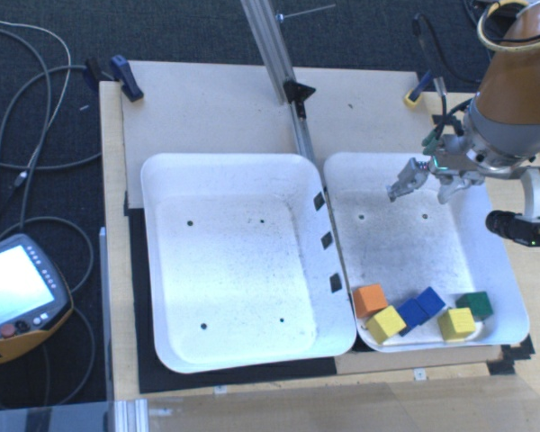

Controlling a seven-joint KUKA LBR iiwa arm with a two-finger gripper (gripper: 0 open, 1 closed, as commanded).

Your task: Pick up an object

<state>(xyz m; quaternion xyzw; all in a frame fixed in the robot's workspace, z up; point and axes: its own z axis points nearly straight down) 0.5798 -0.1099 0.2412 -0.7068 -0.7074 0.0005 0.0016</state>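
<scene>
Coloured blocks (421,312) huddle at near edge of right bin (486,241). End effector (423,180) hovers over far end, well apart, nothing between fingers; spread you cannot tell. Go for yellow block (456,324), freest; descend straight, avoid bin wall.

Five blocks (420,313) huddle at the right bin's (378,241) near edge, the gripper (423,183) hovering well apart above.

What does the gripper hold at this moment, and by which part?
Nothing. The gripper hangs over the far end of the right bin, with no object between its fingers. The blocks lie apart from it, at the bin's near edge.
</scene>
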